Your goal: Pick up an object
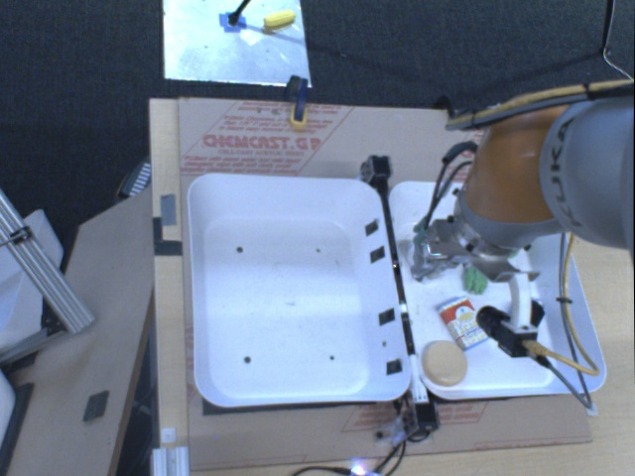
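My gripper (430, 254) hangs low over the left part of the right bin (566, 365), close to the wall between the two bins. A small green object (475, 282) lies just to its right, partly under the wrist. Nearer the front lies a small red and white box (460, 322), apart from the gripper. A round tan object (444, 363) sits in the bin's front left corner. The grey arm with its orange band (506, 172) covers the back of this bin.
The left bin (213, 206) stands beside the right one, with black clips along the shared wall (389, 256). Both rest on a cardboard sheet (263, 137). A metal plate (233, 43) with a small yellow object (279, 19) lies beyond the bench.
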### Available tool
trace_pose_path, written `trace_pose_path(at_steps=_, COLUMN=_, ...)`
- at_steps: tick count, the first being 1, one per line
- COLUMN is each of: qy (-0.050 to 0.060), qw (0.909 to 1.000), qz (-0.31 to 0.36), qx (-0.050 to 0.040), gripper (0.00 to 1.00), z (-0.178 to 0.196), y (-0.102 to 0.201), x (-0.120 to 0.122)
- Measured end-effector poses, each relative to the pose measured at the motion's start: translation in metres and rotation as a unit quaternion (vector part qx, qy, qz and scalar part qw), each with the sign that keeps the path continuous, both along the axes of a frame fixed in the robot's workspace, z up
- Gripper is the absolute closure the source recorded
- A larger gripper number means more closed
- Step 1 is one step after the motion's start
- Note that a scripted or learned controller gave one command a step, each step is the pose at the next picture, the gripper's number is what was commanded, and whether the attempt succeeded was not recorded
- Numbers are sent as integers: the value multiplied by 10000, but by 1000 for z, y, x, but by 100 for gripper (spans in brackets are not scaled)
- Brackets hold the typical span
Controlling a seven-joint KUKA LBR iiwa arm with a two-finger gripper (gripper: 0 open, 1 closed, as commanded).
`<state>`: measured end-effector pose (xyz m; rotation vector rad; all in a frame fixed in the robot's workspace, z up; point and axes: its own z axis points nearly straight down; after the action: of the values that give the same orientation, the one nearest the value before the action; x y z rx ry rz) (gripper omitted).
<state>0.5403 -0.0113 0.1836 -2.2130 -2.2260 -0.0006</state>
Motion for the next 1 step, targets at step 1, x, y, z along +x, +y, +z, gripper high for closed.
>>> trace_pose_path(at_steps=1, qy=10, qw=10000, qz=-18, qx=-3, gripper=100, z=0, y=16, x=-55)
